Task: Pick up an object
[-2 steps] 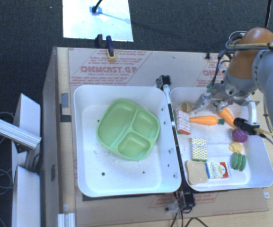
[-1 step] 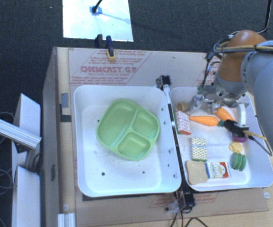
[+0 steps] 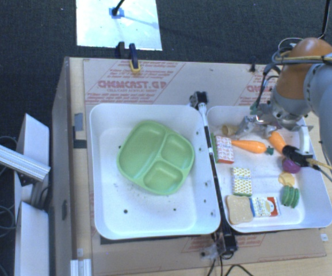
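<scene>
White bin (image 3: pixel 321 211) crowded around carrot (image 3: pixel 250 146)

Single fixed camera, mounted above the bench (image 3: pixel 154 79) and looking down on it at a slant. The two white bins lie side by side across the middle of the frame: the left bin (image 3: pixel 105 211) centred, the right bin (image 3: pixel 321 211) beside it near the frame's right edge. Dark floor shows beyond the bench. The viewing distance is moderate, both bins being seen whole.
</scene>
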